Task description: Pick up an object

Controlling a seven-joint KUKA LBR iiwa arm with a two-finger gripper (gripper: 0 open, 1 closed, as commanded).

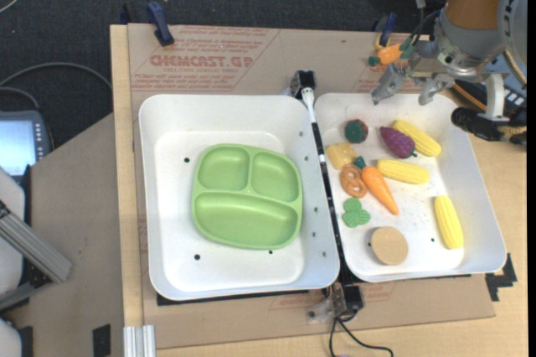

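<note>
Open gripper (408, 90) hangs above the right bin's (477, 179) far rim, toy foods (394, 179) below it

Toy foods lie loose in the right bin (477, 179): corn cobs (448, 221), carrot (381, 188), purple eggplant (397, 142), pretzel (353, 181).

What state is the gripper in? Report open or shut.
Open. The gripper hangs over the far rim of the right bin with its two fingers spread apart and nothing between them.
</note>
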